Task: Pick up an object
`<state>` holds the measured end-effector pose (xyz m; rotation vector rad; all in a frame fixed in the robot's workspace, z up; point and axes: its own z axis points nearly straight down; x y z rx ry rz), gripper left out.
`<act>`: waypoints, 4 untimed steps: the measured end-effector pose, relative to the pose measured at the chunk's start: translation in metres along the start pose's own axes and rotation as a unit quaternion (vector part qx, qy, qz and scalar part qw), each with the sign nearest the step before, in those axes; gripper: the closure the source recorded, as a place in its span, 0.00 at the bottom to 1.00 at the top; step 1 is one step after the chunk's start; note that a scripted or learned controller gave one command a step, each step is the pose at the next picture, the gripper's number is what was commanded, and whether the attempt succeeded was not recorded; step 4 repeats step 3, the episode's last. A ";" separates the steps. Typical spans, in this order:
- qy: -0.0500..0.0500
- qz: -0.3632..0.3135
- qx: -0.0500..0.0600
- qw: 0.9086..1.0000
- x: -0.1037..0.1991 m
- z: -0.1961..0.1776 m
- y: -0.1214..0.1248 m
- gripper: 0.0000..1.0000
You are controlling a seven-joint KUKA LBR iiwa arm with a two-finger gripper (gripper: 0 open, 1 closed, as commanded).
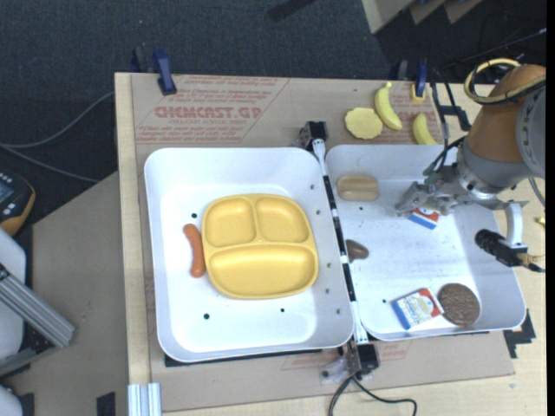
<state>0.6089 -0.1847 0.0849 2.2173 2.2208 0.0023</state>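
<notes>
One end effector (427, 204) | directly over blue-white packet (424, 218) | grip state unclear

The gripper (425, 204) hangs low in the right bin (381, 232), directly over a small blue-and-white packet (424, 219). A tan block (357, 187) lies left of its jaws, a brown disc (458, 303) well below them.

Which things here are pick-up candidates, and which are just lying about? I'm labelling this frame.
Job:
claw over the right bin
small blue and white packet beneath it
tan block
carton
brown disc

Lying about:
yellow divided plate
sausage
two bananas on the bench
</notes>
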 end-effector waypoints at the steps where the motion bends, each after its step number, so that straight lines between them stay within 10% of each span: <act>1: 0.000 0.000 -0.001 1.000 0.000 -0.011 0.000 1.00; 2: 0.001 -0.002 0.000 1.000 0.060 0.000 0.037 1.00; 3: 0.002 -0.004 -0.002 1.000 0.151 -0.106 0.017 1.00; 4: 0.002 -0.004 -0.002 1.000 0.151 -0.106 0.017 1.00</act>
